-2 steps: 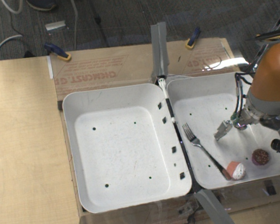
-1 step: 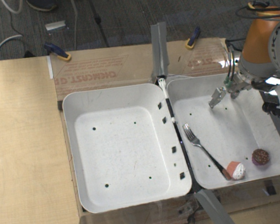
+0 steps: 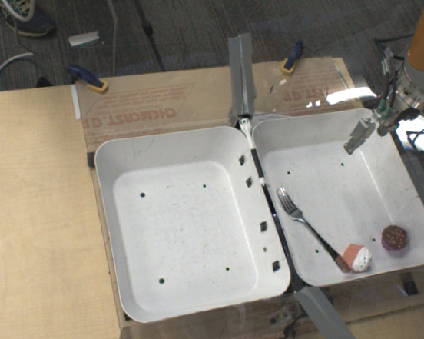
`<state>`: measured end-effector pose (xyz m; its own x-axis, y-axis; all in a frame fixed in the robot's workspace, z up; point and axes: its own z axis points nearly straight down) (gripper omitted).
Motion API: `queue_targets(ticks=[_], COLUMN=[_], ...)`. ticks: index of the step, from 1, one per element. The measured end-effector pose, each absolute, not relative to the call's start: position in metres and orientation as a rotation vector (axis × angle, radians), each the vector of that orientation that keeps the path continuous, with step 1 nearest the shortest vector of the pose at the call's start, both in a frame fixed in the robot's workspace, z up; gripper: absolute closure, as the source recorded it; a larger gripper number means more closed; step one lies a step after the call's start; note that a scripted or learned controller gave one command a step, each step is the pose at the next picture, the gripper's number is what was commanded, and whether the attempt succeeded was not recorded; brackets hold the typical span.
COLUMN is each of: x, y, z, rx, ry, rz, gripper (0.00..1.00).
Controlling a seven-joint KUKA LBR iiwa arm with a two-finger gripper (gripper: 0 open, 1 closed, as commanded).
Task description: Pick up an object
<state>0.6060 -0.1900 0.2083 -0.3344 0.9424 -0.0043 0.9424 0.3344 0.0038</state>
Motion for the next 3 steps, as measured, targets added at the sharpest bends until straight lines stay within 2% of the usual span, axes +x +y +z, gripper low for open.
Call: queue_targets(ticks=[1, 2, 3], x=[0.493, 0.478, 0.587], y=[-0.207, -0.122, -0.147], z=[0.199, 0.091, 0.099], rx=[1.871, 2.376, 2.23], ry=[2.522, 2.055, 2.211], rz=[-0.001, 0.0, -0.003], gripper=[0.0, 0.0, 0.0])
